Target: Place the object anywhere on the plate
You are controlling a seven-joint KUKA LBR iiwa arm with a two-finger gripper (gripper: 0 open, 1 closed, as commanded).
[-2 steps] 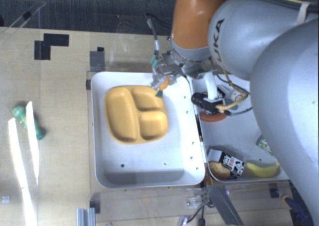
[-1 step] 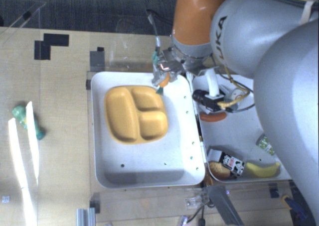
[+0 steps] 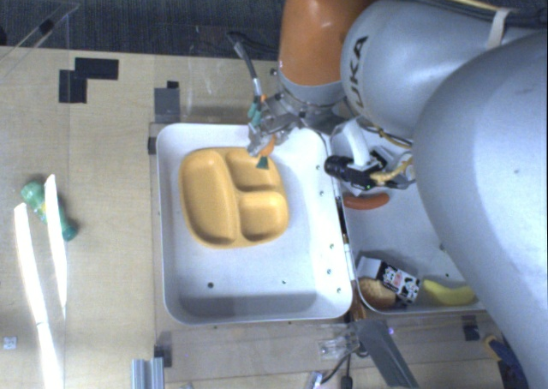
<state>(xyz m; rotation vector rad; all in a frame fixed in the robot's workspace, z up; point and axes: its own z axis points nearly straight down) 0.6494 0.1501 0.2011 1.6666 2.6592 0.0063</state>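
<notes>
We see a small orange and green object (image 3: 264, 153) pinched at the tip of the gripper (image 3: 260, 146), its fingers closed on it, just over the far right corner of the yellow plate (image 3: 231, 199). The plate lies in the left bin (image 3: 257, 293). A banana (image 3: 448, 293) lies in the right bin (image 3: 402, 233).

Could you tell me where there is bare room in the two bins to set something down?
The left bin has bare floor in front of the yellow plate and along its right side. The plate's far corner is crowded by the gripper. The right bin is crowded: arm above, banana and clutter at its near end.
</notes>
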